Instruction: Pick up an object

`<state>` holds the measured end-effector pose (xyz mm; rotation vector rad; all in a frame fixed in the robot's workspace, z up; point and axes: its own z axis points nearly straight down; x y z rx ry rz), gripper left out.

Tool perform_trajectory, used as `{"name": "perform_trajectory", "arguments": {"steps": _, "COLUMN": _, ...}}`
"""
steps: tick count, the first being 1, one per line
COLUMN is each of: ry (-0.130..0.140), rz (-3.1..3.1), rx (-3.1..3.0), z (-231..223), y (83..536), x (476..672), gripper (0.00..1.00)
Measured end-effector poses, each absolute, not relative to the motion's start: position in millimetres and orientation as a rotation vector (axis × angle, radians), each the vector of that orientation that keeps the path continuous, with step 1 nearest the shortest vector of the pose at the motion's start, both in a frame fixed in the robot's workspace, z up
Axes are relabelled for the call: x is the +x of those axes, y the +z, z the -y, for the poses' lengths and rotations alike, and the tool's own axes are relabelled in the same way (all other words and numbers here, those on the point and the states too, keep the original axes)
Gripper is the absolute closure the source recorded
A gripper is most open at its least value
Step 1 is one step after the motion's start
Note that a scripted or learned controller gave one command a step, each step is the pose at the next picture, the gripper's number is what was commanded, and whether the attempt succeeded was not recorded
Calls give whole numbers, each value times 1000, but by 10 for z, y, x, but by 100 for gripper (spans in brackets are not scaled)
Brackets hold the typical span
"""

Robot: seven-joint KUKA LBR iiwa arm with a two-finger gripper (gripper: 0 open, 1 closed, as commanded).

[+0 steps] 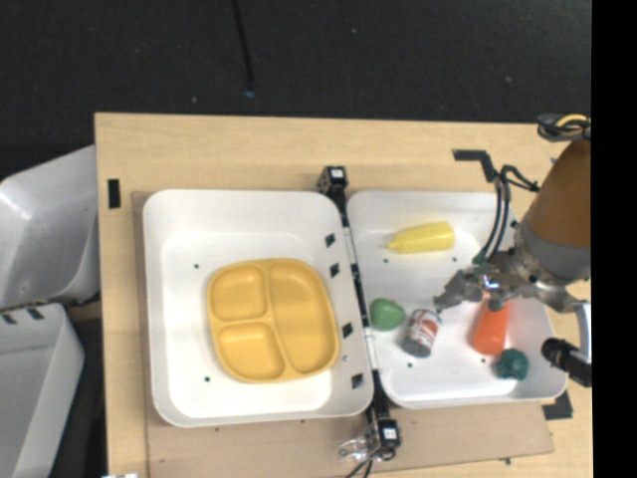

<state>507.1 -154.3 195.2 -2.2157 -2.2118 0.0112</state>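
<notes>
currently: tool (478, 289), grip state unreadable, poised above upright orange plastic bottle (490, 329); step approach, next descend squarely.

the divided plate (273, 320) lies in the left bin (169, 267). in the right bin (438, 391), the corn cob (421, 237) lies toward the back; in front of it, from left to right, lie a small ball (386, 314), a can (421, 332), a carrot (489, 329) and a round lump (513, 364).

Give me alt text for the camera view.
The gripper hangs over the right white bin, beside an orange plastic carrot, small can, green ball and yellow corn. A yellow divided plate lies in the left bin.
</notes>
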Motion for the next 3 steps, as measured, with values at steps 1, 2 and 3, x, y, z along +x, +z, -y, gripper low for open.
{"name": "perform_trajectory", "arguments": {"steps": 1, "ry": -1, "rz": 2224, "rx": -2220, "z": 1541, "y": 2018, "x": 5103, "gripper": 0}}
{"name": "perform_trajectory", "arguments": {"steps": 2, "ry": 5, "rz": 2219, "rx": -2221, "z": 1651, "y": 1492, "x": 5134, "gripper": 0}}
{"name": "perform_trajectory", "arguments": {"steps": 3, "ry": -12, "rz": 2229, "rx": -2228, "z": 1654, "y": 1036, "x": 5183, "gripper": 0}}
